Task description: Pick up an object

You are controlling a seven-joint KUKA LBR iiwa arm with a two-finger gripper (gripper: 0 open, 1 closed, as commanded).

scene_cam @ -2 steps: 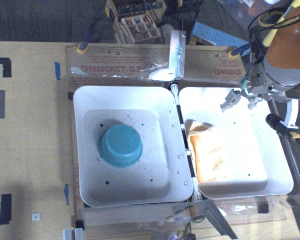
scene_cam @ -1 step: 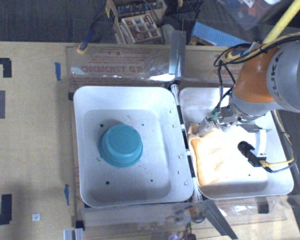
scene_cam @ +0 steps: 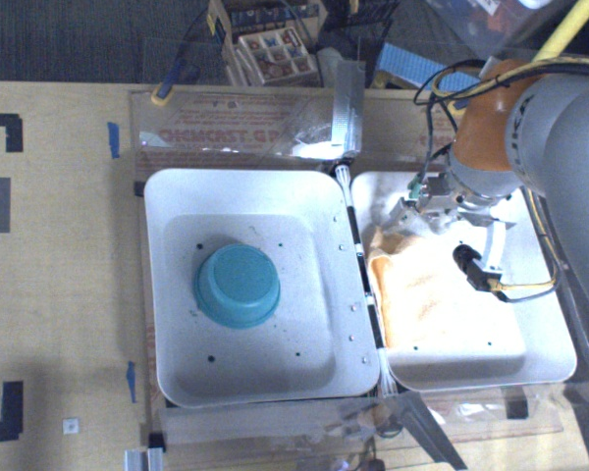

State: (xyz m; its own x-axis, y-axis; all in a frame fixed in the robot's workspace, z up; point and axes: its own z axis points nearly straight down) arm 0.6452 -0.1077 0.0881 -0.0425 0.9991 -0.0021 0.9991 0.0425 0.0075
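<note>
The claw (scene_cam: pixel 424 207), its grip state indiscernible, is seen in the right bin (scene_cam: pixel 550 361), well apart from the teal bowl (scene_cam: pixel 238 285).

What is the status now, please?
Hand low in right bin, above orange cloth. Nothing seen between fingers. Teal bowl upside down in left bin. Path clear.

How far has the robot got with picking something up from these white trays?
Nothing looks lifted yet. The teal bowl sits upside down on the floor of the left bin, well away from the arm. In hand: the gripper is down in the right bin, at the top end of an orange cloth-like thing lying flat there. Left: a clear grasp and a lift.
</note>
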